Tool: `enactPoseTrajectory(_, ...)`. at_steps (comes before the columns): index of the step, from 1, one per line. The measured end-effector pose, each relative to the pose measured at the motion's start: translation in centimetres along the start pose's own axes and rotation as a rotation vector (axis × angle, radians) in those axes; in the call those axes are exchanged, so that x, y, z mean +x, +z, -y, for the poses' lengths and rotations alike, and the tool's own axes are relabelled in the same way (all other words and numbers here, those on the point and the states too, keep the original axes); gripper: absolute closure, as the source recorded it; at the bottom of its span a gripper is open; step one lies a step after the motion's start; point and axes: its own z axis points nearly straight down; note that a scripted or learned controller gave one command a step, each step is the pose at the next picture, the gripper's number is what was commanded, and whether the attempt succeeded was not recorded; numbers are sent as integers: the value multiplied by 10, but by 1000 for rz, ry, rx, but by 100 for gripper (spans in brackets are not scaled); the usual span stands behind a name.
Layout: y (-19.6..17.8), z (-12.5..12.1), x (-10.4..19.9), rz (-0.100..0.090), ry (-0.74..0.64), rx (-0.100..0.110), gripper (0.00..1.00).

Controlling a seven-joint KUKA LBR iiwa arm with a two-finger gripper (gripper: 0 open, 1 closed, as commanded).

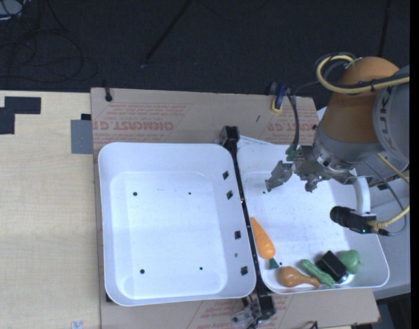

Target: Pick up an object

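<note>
Objects lie at the near end of the right bin (374,279): an orange carrot-like piece (262,239), a tan gourd shape (296,276), a green item (346,259) beside a black block (331,264). The gripper (294,175) hangs above the bin's far part, fingers apart, holding nothing. I judge it is the approach step; next it must travel toward them and descend.

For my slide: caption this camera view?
Gripper hovers over right bin; orange carrot and other toys lie near its front edge.
</note>
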Motion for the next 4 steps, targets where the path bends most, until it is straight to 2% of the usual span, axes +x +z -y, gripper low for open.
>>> enactPoseTrajectory(1, 57, 40, -59, 0, 5, 5, 0)
enactPoseTrajectory(2, 44, 38, -58, 0, 6, 1, 100)
enactPoseTrajectory(3, 116, 71, -51, 1, 2, -5, 100)
enactPoseTrajectory(4, 104, 70, -52, -2, 8, -2, 100)
